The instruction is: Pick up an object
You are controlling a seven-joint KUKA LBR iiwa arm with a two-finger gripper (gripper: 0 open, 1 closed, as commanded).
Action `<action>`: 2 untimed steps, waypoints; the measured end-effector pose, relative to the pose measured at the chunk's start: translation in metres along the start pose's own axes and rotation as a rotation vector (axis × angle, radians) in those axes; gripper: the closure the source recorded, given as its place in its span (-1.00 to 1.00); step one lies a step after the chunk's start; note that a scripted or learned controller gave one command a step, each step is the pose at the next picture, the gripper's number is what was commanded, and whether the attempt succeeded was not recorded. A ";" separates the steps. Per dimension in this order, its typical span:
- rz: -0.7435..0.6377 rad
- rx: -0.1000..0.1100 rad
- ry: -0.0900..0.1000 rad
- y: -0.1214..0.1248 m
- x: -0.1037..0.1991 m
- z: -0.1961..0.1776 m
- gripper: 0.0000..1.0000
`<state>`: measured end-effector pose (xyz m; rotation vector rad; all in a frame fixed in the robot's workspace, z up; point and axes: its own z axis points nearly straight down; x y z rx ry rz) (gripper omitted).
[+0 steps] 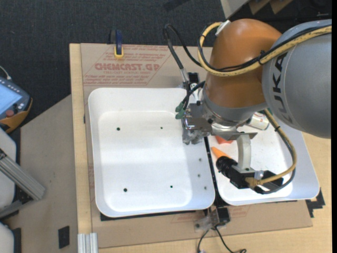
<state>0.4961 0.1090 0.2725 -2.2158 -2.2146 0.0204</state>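
Gripper (190, 132), frame centre, by left bin's (142, 162) right wall; open or closed: cannot tell. Risk: closes on nothing or clips wall; orange piece (217, 152) sits just right.

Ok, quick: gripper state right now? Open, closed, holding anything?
Gripper: cannot be told from this angle; it hangs at the seam between the left bin and the right bin.

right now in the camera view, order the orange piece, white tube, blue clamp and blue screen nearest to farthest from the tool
From the tool:
1. orange piece, right bin, close by
2. white tube, same bin, farther right
3. blue clamp, board's far edge
4. blue screen, far left
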 end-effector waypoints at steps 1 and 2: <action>-0.007 -0.031 0.008 0.005 0.045 -0.133 1.00; 0.003 -0.006 0.001 -0.019 0.019 -0.050 1.00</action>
